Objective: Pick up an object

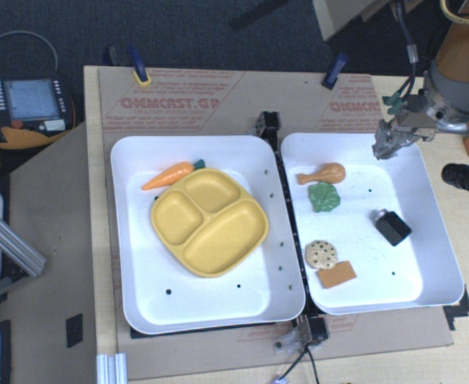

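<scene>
The right bin (426,290) holds a chicken drumstick (324,174), a green broccoli piece (325,197), a black block (392,227), a round cookie (321,253) and an orange cracker (335,274). My gripper (387,144) hangs over the far right corner of that bin, above and to the right of the drumstick. Nothing shows between its fingers. In the left bin (138,290) sits a yellow divided plate (209,222), with an orange carrot (167,175) lying at its far left edge.
Both bins rest on a cardboard sheet (218,102) held by blue clamps (141,69). A black bracket (267,123) sits between the bins at the back. A pendant with a screen (28,102) lies at the far left.
</scene>
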You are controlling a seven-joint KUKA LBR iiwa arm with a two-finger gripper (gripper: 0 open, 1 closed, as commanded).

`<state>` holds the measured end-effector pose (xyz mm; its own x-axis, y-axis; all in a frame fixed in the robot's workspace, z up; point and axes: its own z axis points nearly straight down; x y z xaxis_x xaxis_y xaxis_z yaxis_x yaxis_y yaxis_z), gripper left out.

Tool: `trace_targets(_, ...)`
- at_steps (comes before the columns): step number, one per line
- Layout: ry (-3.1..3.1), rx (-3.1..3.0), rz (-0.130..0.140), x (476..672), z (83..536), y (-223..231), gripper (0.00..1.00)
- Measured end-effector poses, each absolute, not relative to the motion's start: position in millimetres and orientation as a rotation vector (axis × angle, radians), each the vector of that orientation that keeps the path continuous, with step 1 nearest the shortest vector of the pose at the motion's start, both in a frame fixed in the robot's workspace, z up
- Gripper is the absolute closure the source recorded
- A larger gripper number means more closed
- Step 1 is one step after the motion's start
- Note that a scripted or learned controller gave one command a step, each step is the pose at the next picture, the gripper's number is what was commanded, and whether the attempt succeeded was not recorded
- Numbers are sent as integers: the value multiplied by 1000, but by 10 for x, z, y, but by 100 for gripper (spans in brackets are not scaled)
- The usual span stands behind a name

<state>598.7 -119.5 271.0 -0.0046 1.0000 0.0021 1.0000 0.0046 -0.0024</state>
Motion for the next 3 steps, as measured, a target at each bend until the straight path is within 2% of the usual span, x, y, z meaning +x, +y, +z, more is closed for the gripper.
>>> trace_targets(1, -2224, -2212, 1, 5794, 2544, -661, 100)
trace_targets(2, -2226, -2211, 1, 5736, 2428, -37, 100)
trace_targets(3, -2223, -2212, 3, 5559, 2281, 411, 100)
